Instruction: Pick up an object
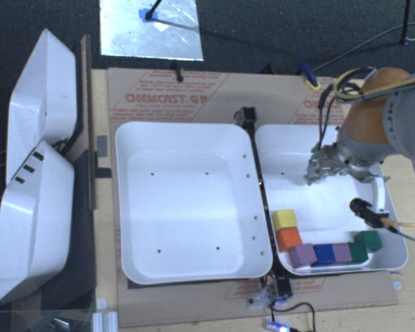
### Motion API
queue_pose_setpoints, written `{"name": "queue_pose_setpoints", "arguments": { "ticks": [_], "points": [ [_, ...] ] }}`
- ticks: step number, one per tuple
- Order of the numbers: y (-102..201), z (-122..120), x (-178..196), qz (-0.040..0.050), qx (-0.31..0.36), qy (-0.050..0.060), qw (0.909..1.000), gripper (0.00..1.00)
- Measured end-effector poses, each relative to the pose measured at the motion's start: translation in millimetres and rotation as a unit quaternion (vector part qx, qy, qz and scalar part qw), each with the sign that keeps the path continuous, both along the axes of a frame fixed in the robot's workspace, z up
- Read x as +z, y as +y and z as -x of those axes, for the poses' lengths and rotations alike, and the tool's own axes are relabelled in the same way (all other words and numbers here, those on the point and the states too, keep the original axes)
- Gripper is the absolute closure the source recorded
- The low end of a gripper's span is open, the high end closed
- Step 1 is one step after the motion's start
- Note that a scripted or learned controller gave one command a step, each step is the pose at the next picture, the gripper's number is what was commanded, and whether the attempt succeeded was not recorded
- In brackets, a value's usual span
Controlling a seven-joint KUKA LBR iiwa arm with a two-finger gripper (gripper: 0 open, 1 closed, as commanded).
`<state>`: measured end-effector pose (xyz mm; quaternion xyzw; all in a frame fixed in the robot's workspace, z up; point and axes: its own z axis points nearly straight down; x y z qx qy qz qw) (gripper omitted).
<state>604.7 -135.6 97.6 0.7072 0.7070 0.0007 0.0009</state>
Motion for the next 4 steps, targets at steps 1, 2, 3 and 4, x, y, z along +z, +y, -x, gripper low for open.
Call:
{"name": "queue_pose_setpoints", "arguments": {
  "ticks": [1,2,3,4],
  "points": [
    [-1,-2,42,0.0001,0.000,-0.001,1.0000,1.00],
    [-6,-2,86,0.0002,0.000,-0.001,1.0000,1.00],
    [-6,-3,136,0.0003,0.000,-0.001,1.0000,1.00],
    [55,-6,134,-0.0008,0.003,0.001,1.0000,1.00]
  ]
}}
